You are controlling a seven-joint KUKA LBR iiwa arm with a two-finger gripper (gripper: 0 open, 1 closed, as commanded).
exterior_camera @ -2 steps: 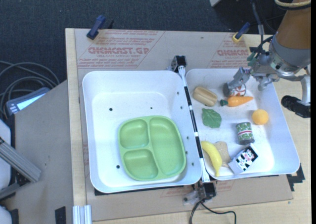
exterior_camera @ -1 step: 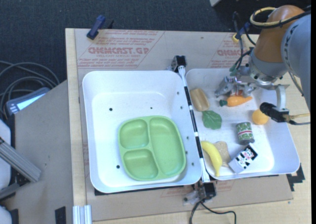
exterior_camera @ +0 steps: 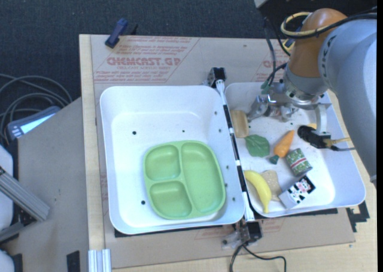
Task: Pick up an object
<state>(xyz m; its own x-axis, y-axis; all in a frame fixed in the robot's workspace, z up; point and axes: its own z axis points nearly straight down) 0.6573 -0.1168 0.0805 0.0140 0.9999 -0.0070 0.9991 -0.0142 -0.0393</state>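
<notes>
Camera view, looking down at a slant: the things to pick all lie in the right bin (exterior_camera: 353, 196), loose on its white floor. An orange carrot (exterior_camera: 285, 142) lies tilted near the middle, with a green leaf (exterior_camera: 258, 145) just to its left and a tan slab (exterior_camera: 240, 123) against the bin's left wall, a little farther back. Nearer the front, a green can (exterior_camera: 296, 161) lies just below the carrot, and a black-and-white carton (exterior_camera: 299, 191) sits at the near right. A yellow banana (exterior_camera: 260, 188) curves along the near left, touching a pale cracker (exterior_camera: 272, 180) on its right side. The gripper (exterior_camera: 267, 104) hangs low over the far part of this bin, between the tan slab and the carrot but apart from both. Whether it is spread or closed cannot be told from this angle. Above it the grey arm (exterior_camera: 350, 55) comes in from the right, its orange band (exterior_camera: 314, 43) just over the wrist. The left bin (exterior_camera: 119, 145) holds a green divided plate (exterior_camera: 182, 178) at its near side, and beyond it on the printed brown sheet (exterior_camera: 143, 58) lies a small blue tool (exterior_camera: 116, 33).
</notes>
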